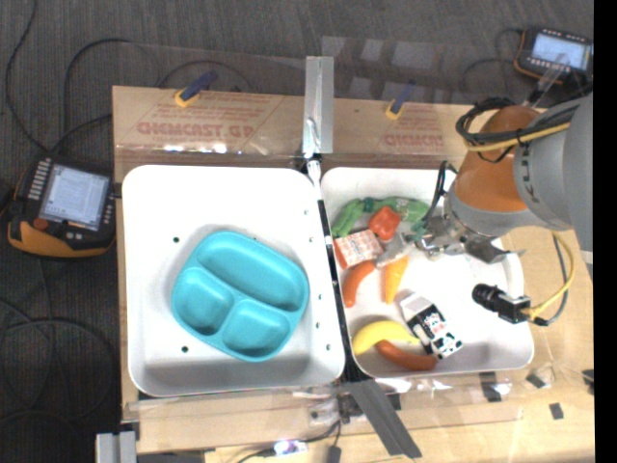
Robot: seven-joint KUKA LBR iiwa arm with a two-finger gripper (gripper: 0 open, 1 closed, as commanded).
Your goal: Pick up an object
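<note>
The right bin (501, 350) holds several toy foods. Green pieces (364, 210) lie at the back, with a red piece (386, 222) and a red-and-white carton (355, 249) in front of them. An orange carrot (358, 281) and a yellow-orange piece (393, 281) sit mid-bin. A banana (379, 334), a red sausage (407, 358) and a black-and-white carton (432, 324) lie near the front. My gripper (407, 247) is low over the bin's back half, just right of the red piece and above the yellow-orange piece. Its tips are hard to make out among the toys.
The left bin (154, 210) carries a blue divided plate (241, 293). A metal divider (318, 114) stands at the back between the bins. A black cable plug (496, 299) hangs from the arm over the right bin's right side. Handheld pendants (60, 208) lie on the floor.
</note>
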